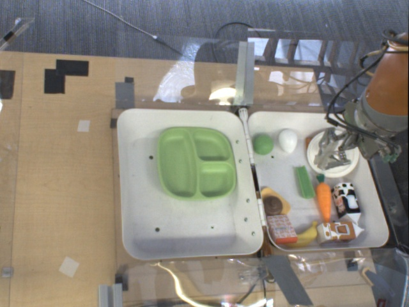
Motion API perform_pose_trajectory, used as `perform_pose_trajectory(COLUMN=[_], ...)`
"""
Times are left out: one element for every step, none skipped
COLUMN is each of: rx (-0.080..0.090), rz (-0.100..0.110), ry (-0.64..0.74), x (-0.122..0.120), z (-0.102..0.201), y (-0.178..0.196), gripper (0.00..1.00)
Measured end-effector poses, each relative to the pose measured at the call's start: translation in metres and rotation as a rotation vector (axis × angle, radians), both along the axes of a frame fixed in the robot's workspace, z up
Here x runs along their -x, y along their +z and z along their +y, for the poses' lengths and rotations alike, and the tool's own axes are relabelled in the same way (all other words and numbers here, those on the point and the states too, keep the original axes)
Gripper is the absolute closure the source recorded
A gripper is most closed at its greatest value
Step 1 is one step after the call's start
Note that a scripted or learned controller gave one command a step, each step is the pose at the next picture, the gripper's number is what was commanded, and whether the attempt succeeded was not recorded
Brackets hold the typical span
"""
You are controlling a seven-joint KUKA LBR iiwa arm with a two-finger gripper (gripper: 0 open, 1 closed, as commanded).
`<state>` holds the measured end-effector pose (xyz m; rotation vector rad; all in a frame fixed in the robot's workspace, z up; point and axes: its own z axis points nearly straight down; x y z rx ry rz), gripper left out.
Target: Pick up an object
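My gripper [335, 152] hangs over the far right part of the right bin [377, 200], just above a small round white dish [337, 166]. Its fingers [326, 151] stand open, and I see nothing between them. In the same bin lie a green ball [262, 144], a white egg [288, 141], a green bar [304, 181], an orange carrot [324, 201], a black-and-white cow toy [346, 199], a brown carton [337, 231], a banana [308, 235], a pink box [282, 229] and a brown cookie [275, 204].
The left bin [140, 222] holds a green divided tray [197, 162]. A metal post [243, 72] rises behind the wall between the two bins. Black cables [339, 94] hang by the arm at the right bin's back corner.
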<state>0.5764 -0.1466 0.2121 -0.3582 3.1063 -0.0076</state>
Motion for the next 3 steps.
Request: perform_pose_trajectory(rx=[-0.003,-0.001,0.0], rz=[0.006,0.001,-0.005], ry=[0.001,-0.006,-0.04], x=[0.001,0.055,0.04], z=[0.002,-0.013,0.019], y=[-0.003,-0.108,-0.12], gripper=[0.0,0.0,0.0])
